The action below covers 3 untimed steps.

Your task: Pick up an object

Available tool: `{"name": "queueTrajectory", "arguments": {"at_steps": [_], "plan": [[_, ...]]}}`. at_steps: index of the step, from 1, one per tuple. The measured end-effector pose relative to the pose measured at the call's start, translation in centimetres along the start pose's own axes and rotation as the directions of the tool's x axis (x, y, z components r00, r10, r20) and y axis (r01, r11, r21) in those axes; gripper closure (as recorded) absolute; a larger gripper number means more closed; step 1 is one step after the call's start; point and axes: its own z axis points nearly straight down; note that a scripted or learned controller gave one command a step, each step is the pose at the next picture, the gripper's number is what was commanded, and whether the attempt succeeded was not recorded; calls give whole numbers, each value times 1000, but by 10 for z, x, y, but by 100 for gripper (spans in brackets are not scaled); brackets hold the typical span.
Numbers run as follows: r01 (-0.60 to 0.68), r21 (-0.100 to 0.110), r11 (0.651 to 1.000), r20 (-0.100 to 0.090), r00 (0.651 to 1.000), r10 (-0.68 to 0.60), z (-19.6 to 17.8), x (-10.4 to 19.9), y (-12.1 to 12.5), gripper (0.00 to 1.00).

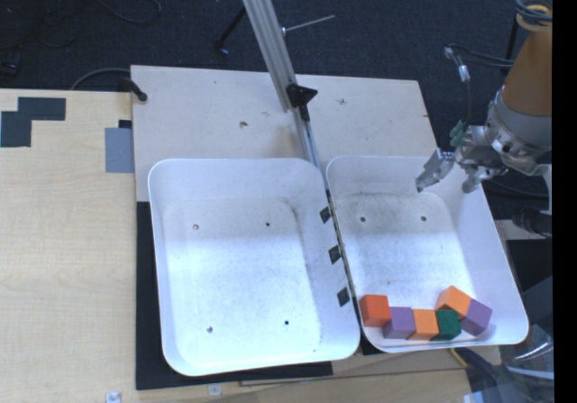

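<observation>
Several small blocks lie bunched along the near edge of the right bin (469,221): an orange block (375,308), a purple block (399,322), another orange block (425,323), a green block (446,325), an orange block (456,300) behind it and a purple block (477,315) at the right end. My gripper (453,173) hangs over the far right corner of that bin, well away from the blocks. Its two fingers stand apart with nothing between them.
The left bin (171,212) sits beside the right one, with black clips along the shared edge. A slanted aluminium rail (270,41) rises from behind the bins. Pale wooden bench lies to the left, dark floor with cables beyond.
</observation>
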Motion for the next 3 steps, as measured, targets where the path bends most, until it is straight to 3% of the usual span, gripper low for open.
{"name": "queueTrajectory", "arguments": {"at_steps": [1, 2, 3], "plan": [[-2, 7, 1000, -1, 1000, 2, 75, -18, 13, 0], [2, 6, 1000, -3, 1000, -2, 140, 9, 24, 0], [-2, 1, 1000, 0, 1000, 2, 125, 6, 24, 100]]}}
